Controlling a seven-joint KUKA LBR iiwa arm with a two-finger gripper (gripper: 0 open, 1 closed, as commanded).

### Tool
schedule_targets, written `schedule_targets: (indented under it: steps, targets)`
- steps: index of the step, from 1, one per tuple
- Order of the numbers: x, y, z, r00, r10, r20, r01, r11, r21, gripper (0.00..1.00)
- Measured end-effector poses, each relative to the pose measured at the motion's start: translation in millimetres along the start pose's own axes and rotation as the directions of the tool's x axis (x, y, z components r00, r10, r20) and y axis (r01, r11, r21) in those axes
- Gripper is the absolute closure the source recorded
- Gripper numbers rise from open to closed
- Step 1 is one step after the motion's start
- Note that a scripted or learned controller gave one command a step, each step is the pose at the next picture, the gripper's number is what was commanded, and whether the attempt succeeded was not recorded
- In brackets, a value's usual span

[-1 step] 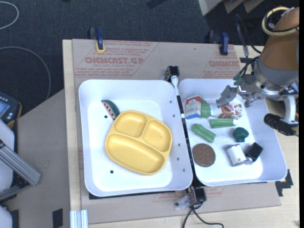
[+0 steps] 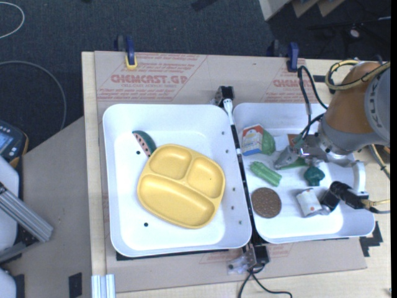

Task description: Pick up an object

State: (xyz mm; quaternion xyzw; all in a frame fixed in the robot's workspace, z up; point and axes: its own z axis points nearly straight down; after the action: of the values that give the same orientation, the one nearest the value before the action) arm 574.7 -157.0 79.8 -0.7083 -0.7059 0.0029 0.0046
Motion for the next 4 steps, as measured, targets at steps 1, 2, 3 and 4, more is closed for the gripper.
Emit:
schedule_targets:
  steps: [1,2,3,4]
  targets:
    - [31,51,-6,1.0,-0.007,0.004,0.007,1.0,-0.015,0.0]
    - [90,-30,-110,1.0,-0.008,-0.001,0.008,1.0,-0.01,0.0]
    - [110,-101,-103,1.0,-0.002,-0.001,0.002,1.0,-0.002,0.0]
    - [109,-97,-114,1.0,-0.002,0.003,0.002,1.0,-0.012,1.0]
